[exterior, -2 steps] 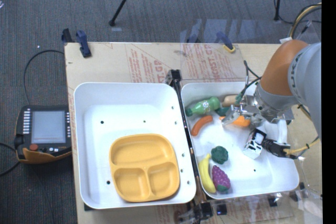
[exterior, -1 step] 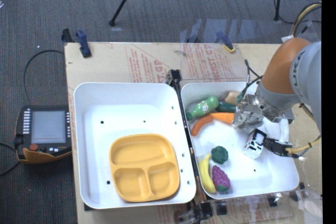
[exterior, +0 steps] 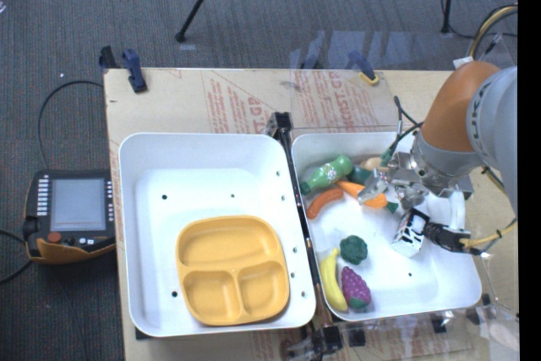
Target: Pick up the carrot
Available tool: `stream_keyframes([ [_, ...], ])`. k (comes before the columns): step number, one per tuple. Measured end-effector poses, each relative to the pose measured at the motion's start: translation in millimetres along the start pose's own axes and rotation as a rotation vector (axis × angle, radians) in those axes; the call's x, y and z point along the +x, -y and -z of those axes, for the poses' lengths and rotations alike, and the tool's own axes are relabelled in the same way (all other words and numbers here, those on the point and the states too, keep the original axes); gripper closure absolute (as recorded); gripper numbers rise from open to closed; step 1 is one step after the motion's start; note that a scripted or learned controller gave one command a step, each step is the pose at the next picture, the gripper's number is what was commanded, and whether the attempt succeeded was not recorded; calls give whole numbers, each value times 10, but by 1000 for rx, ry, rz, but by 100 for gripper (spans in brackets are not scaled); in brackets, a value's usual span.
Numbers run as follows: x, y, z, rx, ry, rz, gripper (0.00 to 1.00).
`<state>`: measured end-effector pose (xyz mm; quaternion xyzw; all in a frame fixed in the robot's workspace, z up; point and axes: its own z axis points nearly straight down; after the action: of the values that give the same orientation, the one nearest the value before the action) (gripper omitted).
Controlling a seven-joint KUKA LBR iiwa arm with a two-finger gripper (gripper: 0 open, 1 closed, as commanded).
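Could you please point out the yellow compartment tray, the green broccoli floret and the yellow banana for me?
yellow compartment tray (exterior: 203, 245): camera view, floor of its large upper compartment.
green broccoli floret (exterior: 354, 248): camera view, middle of its crown.
yellow banana (exterior: 331, 279): camera view, middle of its curved body.

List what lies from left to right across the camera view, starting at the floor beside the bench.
Teach pendant → yellow divided plate → banana → broccoli → claw → arm's orange band.

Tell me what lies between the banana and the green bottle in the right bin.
In the camera view, an orange sausage lies between the banana and the green bottle, with bare white bin floor below it.
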<state>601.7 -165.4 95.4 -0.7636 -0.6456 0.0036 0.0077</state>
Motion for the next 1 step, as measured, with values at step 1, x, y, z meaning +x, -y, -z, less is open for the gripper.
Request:
stream_keyframes([
  [1,-5,7,92,6,-3,0,100],
])
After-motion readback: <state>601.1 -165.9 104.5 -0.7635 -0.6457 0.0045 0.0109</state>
